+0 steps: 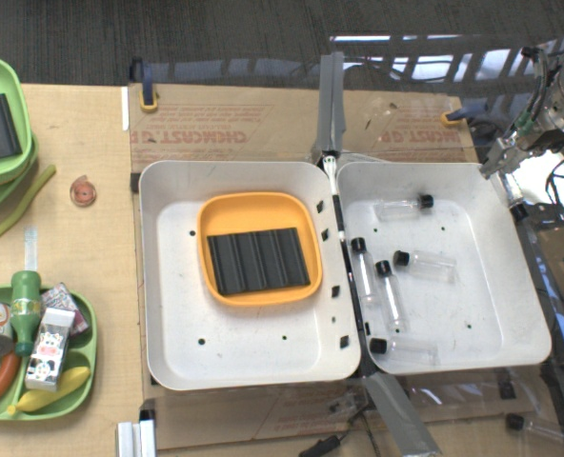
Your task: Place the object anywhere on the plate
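An orange plate (255,211) lies in the left bin (168,331). A black ribbed block (259,261) rests flat on the plate, filling most of its middle. Several clear vials with black caps lie loose in the right bin (496,341): one near the back (401,206), two near the middle (427,267) (392,301), one along the left wall (362,267) and one at the front left (408,352). The gripper (528,149) is at the view's right edge, above the back right corner of the right bin and well away from the vials and the plate.
Left of the bins, a green tray (72,393) holds toy food and a small bottle. A stack of green dishes (6,84) with a dark insert sits at the far left back. A small pink piece (83,191) lies on the bench. Cardboard lies under the bins.
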